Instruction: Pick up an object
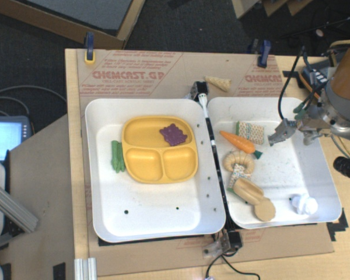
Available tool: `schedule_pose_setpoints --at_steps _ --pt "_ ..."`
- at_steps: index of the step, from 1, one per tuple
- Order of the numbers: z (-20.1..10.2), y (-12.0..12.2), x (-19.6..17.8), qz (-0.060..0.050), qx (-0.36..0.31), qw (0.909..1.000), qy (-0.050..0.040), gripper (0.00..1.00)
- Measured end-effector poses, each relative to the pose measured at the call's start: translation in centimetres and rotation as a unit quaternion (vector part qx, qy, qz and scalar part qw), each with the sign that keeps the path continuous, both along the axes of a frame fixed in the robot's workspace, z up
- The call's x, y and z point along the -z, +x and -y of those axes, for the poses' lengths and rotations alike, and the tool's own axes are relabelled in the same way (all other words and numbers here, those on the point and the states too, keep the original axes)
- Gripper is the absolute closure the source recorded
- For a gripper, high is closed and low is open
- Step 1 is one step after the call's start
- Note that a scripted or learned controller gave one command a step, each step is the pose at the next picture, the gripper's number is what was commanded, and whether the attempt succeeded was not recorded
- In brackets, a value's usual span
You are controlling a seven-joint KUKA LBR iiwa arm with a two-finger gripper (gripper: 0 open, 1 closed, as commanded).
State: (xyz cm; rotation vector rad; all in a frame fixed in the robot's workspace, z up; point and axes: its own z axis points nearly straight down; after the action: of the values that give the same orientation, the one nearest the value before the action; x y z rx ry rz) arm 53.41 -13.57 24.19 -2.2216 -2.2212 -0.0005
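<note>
gripper [278, 134] hangs over the right bin [321, 174] just right of the carrot [237, 142], carrying nothing; whether it is released or clenched i cannot tell. picking looks not yet done. further left, yellow tray [158, 156] holds purple grapes [174, 134].

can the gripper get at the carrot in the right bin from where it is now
Probably yes. The gripper hangs over the right bin, just right of the carrot. The carrot's orange top lies exposed, though a patterned block touches its far side.
</note>
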Motion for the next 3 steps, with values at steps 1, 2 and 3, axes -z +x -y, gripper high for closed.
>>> schedule_pose_setpoints --at_steps 1,2,3 --pt "-0.2 7.3 14.1 0.009 0.000 1.0000 -0.0005 0.00" --pt "-0.9 7.2 14.9 0.008 -0.001 1.0000 0.0003 0.00" --pt "-2.5 11.3 15.6 0.004 -0.001 1.0000 -0.0009 0.00"
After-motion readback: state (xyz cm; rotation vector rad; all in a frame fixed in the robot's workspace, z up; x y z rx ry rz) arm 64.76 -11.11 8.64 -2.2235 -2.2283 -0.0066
